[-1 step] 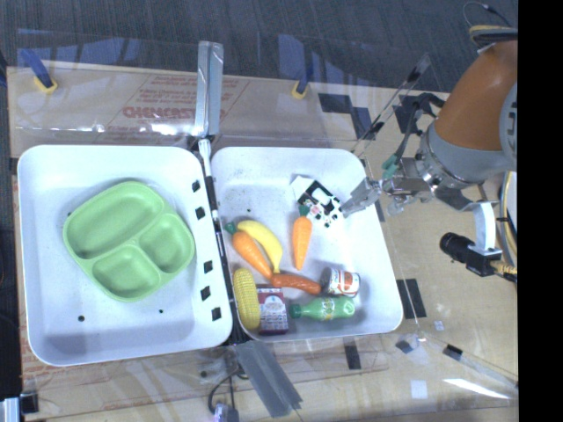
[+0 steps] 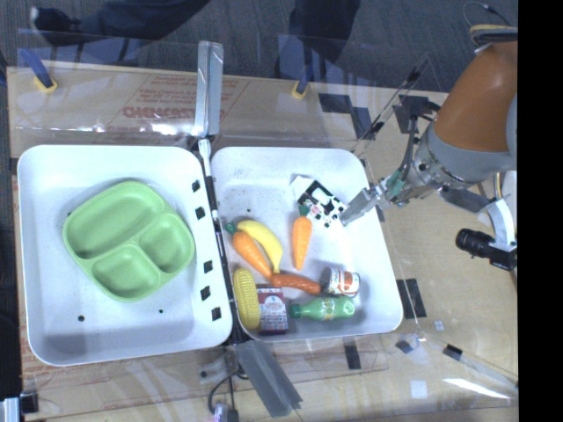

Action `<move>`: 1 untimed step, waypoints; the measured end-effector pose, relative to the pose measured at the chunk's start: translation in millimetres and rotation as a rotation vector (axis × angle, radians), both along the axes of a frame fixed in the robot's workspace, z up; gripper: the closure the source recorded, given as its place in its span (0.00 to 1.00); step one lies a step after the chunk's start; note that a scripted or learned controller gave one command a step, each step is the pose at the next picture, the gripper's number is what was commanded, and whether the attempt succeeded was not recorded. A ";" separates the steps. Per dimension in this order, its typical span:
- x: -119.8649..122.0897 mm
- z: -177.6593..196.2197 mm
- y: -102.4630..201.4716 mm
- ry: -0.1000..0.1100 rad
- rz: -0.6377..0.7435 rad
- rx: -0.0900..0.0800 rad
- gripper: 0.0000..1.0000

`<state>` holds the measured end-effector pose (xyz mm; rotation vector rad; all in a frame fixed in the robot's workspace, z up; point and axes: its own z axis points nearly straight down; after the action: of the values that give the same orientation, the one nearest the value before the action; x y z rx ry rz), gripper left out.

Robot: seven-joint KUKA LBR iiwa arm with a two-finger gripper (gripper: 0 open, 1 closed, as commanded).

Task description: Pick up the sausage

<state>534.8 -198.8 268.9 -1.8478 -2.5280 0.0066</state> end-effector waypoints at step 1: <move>-26.6 -39.9 16.9 0.002 -0.393 -0.004 0.00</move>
<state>508.3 -181.9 228.9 -2.3067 -2.1185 0.0101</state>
